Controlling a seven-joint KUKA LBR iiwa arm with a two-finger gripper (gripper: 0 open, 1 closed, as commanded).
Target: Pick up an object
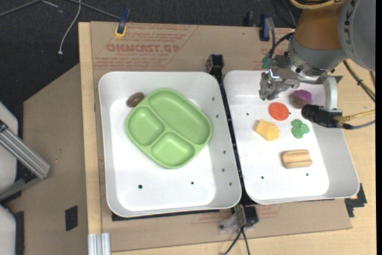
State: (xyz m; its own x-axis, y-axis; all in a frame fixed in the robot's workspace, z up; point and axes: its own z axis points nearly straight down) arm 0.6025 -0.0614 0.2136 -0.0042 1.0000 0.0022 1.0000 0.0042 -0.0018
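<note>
The end effector [270, 88] hangs over the right bin [256, 179] near its far edge, just beside a red tomato [279, 110]; whether it is open I cannot tell. A green tray [169, 127] fills the left bin [119, 188].

Cardboard sheet [179, 45]: red print "CHEMCAST GP", partly legible.

Small toy foods [280, 111] in right bin [256, 188]

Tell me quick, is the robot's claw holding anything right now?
Claw: hanging over the right bin, up near the red toy. Nothing shows in it; open or shut cannot be told.
</note>
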